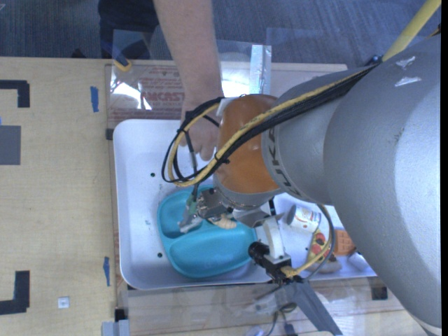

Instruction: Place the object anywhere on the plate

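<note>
The gripper (192,212) hangs low over the blue plate (210,250) in the white bin (133,187), and what looks like a small pale object (224,222) lies at the plate's rim just beside it, so the arm should lift straight up, avoiding nudging it off.

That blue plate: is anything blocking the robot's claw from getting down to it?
Nothing visible blocks it. The gripper is already low over the blue plate in the white bin, something pale beside it. The arm hides the bin's right side.
</note>
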Robot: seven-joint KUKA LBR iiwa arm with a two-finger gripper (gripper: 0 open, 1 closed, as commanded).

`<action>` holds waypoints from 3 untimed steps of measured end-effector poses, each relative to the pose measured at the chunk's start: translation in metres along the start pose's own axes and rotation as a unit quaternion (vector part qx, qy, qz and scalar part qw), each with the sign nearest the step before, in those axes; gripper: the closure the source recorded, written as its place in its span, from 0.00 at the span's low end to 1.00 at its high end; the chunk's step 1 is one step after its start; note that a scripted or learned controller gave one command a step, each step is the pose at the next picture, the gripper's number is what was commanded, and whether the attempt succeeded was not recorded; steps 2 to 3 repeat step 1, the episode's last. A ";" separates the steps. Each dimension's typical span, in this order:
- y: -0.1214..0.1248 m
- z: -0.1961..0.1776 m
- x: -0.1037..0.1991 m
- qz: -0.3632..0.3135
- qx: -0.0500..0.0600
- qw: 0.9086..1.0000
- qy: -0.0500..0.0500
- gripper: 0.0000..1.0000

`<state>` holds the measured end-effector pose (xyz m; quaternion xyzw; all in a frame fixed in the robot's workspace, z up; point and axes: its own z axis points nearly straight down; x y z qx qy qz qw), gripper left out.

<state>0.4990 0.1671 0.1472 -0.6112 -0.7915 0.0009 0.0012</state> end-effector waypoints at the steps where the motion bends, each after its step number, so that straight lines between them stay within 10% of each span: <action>1: -0.044 -0.038 -0.092 0.098 -0.001 0.995 -0.001 0.00; 3: -0.044 -0.038 -0.092 0.098 -0.001 0.995 -0.001 0.00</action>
